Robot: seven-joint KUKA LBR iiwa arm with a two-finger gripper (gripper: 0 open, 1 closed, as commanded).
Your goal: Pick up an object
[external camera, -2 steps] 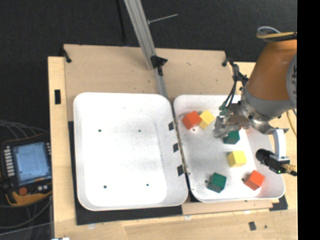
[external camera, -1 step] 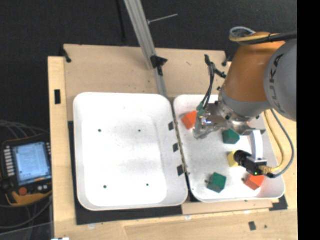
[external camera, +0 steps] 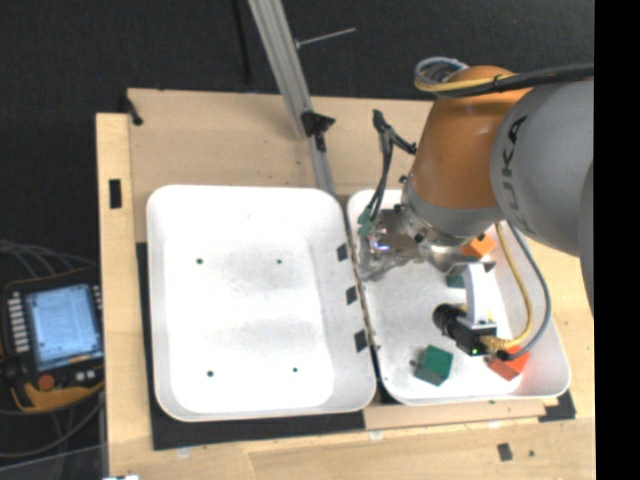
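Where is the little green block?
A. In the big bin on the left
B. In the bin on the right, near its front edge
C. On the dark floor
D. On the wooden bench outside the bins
B: the green block lies on the floor of the right bin, close to its front rim, under the arm.

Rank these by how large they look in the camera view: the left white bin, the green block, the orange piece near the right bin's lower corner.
1. left white bin, by far the largest.
2. green block.
3. orange piece, partly hidden by cables, so its rank below the green block is unsure.
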